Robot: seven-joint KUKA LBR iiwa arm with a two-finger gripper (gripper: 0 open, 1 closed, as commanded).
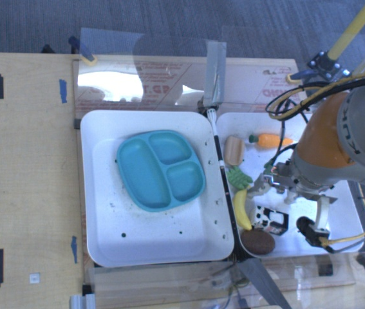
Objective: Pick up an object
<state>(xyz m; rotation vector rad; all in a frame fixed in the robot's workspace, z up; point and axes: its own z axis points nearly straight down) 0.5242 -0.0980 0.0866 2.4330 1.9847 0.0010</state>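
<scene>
Here, grey arm with orange band hangs over right white bin [346, 221], gripper [273, 184] low among clutter; claw's spread cannot be told. Near it: yellow plastic banana [241, 209], green leafy toy [238, 176], black-and-white patterned block [271, 219], brown round lump [258, 241]. Likely target undecided. Blue divided plate [161, 169] sits in left bin, well apart.

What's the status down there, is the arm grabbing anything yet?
Gripper low over the right bin, nothing seen held. Banana, leafy green toy and black-and-white toy lie close under it. Blue divided plate alone in left bin.
</scene>
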